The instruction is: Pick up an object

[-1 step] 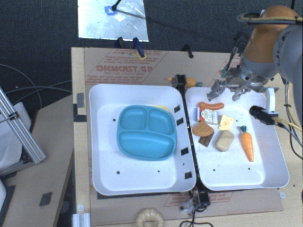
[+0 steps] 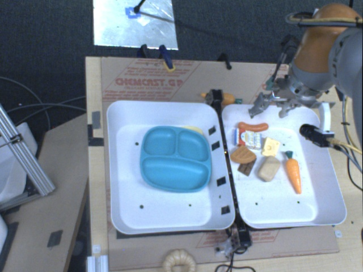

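Gripper (image 2: 272,107): fingers spread open, gripping nothing, over right bin's (image 2: 317,208) far edge.
Sausage (image 2: 252,127): just beneath it.
Carrot (image 2: 293,174): right.
Blue tray (image 2: 174,157): left bin (image 2: 127,208).

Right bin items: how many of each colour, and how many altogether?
Orange toy carrot: 1
Red toy sausage: 1
Red-and-white packet: 1
Yellow cheese-like block: 1
Brown pieces, tan cookie and dark chocolate square: 2
Beige potato-shaped lump: 1
Total: 7
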{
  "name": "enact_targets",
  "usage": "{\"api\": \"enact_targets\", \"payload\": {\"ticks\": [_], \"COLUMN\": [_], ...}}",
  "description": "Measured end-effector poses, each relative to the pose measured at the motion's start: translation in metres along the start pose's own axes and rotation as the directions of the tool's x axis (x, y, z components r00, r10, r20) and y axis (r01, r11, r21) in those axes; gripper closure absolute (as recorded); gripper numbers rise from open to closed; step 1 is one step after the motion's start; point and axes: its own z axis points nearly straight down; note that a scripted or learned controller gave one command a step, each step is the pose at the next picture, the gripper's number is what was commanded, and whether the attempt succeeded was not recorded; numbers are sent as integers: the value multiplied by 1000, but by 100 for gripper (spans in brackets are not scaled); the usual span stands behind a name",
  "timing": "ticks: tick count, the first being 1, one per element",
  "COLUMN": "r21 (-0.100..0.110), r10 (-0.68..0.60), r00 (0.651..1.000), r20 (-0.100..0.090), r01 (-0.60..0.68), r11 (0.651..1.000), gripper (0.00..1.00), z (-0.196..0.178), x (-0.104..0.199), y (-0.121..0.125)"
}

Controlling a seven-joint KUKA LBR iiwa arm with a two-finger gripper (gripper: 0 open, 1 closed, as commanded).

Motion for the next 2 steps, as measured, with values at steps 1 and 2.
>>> {"api": "enact_targets", "payload": {"ticks": [1,2], "r21": [2,4], "r10": [-3,1], "r00": [1000,1000], "r20": [0,0], "r01": [3,-1], "r11": [1000,1000], "gripper": [0,0], "z": [47,93], "x": [10,11], "y": [1,-8]}}
